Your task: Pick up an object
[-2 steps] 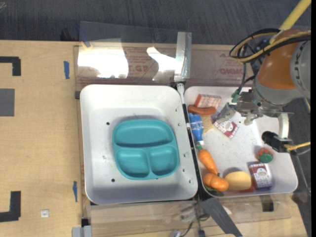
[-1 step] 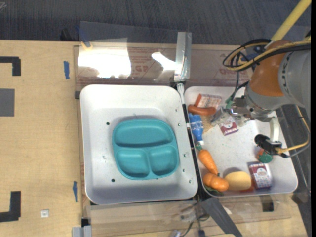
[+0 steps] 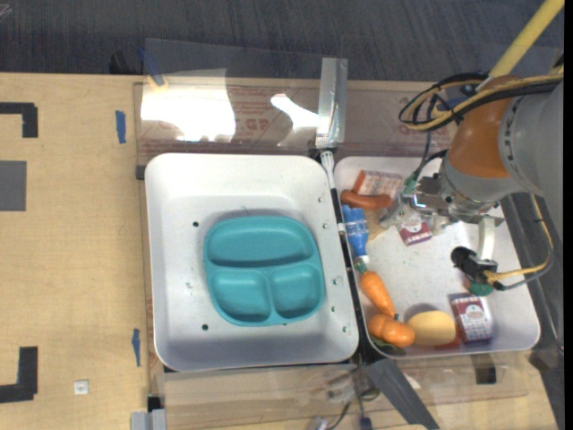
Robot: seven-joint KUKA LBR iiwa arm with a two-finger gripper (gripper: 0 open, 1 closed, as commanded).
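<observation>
Maroon packet [image 3: 414, 231] just under the fingers [image 3: 417, 206], their spread impossible to tell, right bin [image 3: 519, 316].

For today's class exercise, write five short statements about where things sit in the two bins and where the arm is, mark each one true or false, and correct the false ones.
1. The teal divided tray lies in the left bin. True.
2. The carrot lies on the teal divided tray. False: it lies in the right bin, near that bin's left wall.
3. The gripper is over the right bin. True.
4. The yellow potato-like object sits at the far end of the right bin. False: it sits at the near end, beside the small maroon can.
5. The arm's orange band is above the left bin. False: it is above the right bin's far side.
</observation>
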